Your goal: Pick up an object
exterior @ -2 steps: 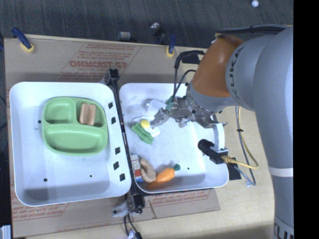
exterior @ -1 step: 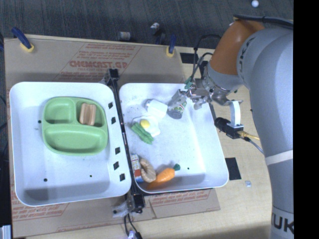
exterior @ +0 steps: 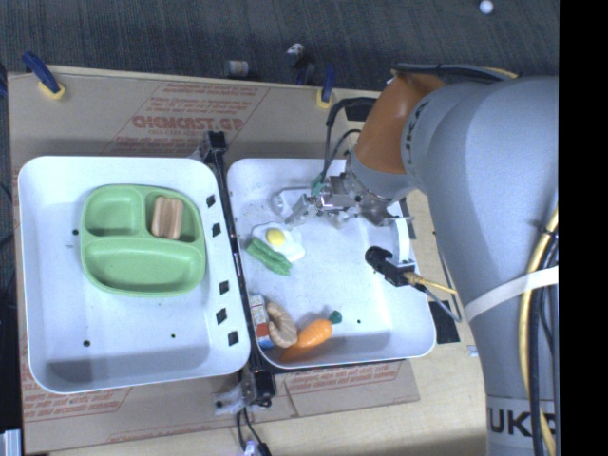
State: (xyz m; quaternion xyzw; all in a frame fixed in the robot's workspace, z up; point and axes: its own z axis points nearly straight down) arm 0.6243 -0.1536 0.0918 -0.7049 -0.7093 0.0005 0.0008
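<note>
Your arm point(exterior: 475, 160) tops frame; gripper point(exterior: 302, 202) over right bin point(exterior: 418, 335), jaw state unclear, fried egg point(exterior: 278, 241) just below.

Floor: dark grey-blue ribbed carpet point(exterior: 171, 17) across the top of the view. A small white ball-like speck point(exterior: 485, 8) lies on it, upper right. Surface: flat brown cardboard sheet with red printed lettering point(exterior: 180, 112), edges lit evenly, no hard shadows. Blue clamps grip the sheet at the upper left corner point(exterior: 43, 74) and along the top edge point(exterior: 328, 85). Small dark bits of hardware point(exterior: 296, 53) sit just beyond the top edge.
</note>
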